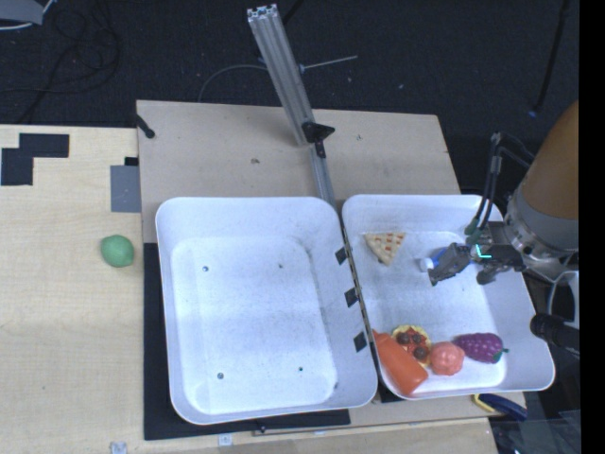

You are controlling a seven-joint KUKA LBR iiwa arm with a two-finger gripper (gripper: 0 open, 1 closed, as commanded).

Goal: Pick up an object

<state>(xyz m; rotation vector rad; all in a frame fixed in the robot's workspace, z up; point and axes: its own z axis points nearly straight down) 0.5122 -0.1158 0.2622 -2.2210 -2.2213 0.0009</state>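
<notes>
Green ball (pixel 118 251) on the bench (pixel 57 282)

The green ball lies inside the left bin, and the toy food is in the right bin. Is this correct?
Not quite. In the camera view the green ball lies on the bench, outside the left bin and to its left. The toy food is indeed in the right bin.

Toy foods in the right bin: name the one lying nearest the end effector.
The waffle wedge, alone in the bin's upper part, just left of the end effector. The carrot, pink fruit and purple grapes cluster along the lower edge.
</notes>
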